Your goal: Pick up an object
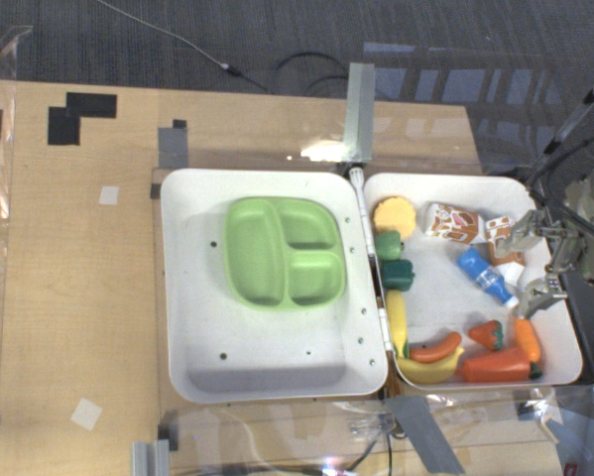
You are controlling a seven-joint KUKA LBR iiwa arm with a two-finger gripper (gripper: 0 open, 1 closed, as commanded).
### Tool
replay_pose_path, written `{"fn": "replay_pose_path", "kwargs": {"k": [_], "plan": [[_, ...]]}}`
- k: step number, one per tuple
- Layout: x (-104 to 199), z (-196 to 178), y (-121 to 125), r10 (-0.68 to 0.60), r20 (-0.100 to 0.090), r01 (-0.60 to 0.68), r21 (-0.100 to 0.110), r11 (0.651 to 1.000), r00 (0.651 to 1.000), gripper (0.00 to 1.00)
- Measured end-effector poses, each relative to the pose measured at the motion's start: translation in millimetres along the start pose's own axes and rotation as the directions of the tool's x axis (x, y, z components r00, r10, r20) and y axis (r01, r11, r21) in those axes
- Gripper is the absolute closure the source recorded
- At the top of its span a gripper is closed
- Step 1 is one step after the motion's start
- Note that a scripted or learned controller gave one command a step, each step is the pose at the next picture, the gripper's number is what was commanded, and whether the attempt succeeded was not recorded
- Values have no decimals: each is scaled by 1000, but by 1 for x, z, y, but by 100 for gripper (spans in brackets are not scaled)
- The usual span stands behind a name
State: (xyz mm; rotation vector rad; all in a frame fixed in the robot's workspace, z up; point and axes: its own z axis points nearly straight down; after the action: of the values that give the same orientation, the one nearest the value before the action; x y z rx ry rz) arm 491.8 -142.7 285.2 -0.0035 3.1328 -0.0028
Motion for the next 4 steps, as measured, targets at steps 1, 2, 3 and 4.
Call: {"fn": "replay_pose_path", "kwargs": {"k": [1, 2, 3, 4], "plan": [[-56, 126, -21, -96, -14, 96, -6, 995, 995, 0], [-101, 196, -10, -127, 8, 127, 2, 992, 992, 0], [-76, 196, -7, -112, 5, 112, 1, 994, 994, 0], [-126, 197, 27, -214, 6, 214, -1, 977, 977, 0]]}}
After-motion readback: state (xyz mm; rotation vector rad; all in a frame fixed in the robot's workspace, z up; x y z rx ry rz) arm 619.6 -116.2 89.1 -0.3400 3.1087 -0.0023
